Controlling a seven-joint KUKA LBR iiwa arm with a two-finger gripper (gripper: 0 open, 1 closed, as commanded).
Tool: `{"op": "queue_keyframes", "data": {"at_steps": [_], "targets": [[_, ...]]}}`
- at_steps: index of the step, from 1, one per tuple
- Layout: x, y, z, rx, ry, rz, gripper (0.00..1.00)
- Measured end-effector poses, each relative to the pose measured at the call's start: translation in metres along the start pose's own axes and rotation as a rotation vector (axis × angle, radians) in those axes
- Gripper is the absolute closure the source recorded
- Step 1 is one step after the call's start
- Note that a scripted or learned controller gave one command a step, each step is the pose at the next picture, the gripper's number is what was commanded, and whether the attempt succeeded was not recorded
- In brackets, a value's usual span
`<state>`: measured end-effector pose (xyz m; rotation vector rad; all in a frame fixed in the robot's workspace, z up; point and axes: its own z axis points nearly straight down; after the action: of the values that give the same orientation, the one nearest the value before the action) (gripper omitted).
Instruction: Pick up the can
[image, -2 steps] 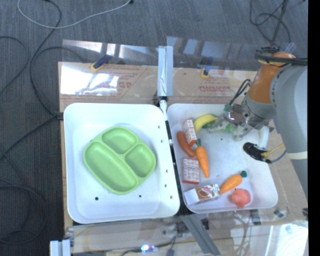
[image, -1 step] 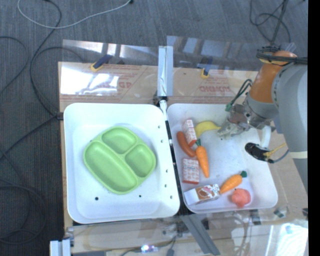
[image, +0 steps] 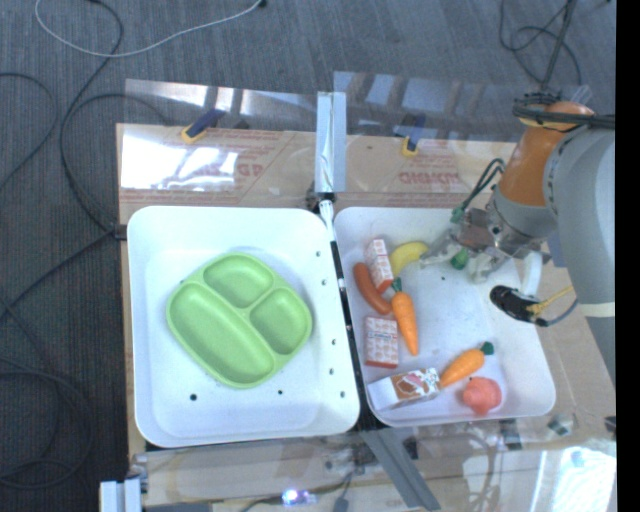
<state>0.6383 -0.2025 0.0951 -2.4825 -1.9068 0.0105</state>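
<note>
A: Can (image: 379, 264) located?
B: Lying well left of gripper (image: 468, 252), beside the lemon (image: 408, 256). Nothing is held; gripper's opening can't be told. It's poised low, presumably for a reach.

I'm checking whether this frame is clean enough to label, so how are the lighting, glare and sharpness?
Camera view: even, soft light with faint shadows; strong glare on the clear panels behind the bins; a bright washed-out patch at the lower right corner; the green plate and the carrots read fairly sharp; the gripper at the right bin's far edge is small and cluttered, hard to read.
</note>
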Motion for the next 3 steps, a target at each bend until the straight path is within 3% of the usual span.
{"op": "queue_keyframes", "data": {"at_steps": [1, 2, 3], "targets": [[0.0007, 0.0039, 0.0041, 0.001, 0.001, 0.023, 0.0], [-0.0021, 0.0046, -0.0002, -0.008, -0.008, 0.024, 1.0], [-0.0022, 0.0026, -0.0049, 0.002, -0.011, 0.022, 1.0]]}}
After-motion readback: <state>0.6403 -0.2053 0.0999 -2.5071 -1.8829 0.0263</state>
